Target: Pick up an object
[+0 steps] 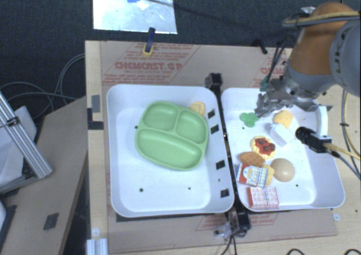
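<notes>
Red-and-white packet [263, 196] sits untouched; gripper [265, 105] hovers above the small green piece [247, 117], claw state unclear — descent comes next.

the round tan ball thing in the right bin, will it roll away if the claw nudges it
Probably. The tan ball looks rounded and smooth, so a side push would likely set it rolling. It lies against the snack packet on one side, which may stop it that way, but bare bin floor lies on the other. Its curved surface may also slip from a pinch.
</notes>
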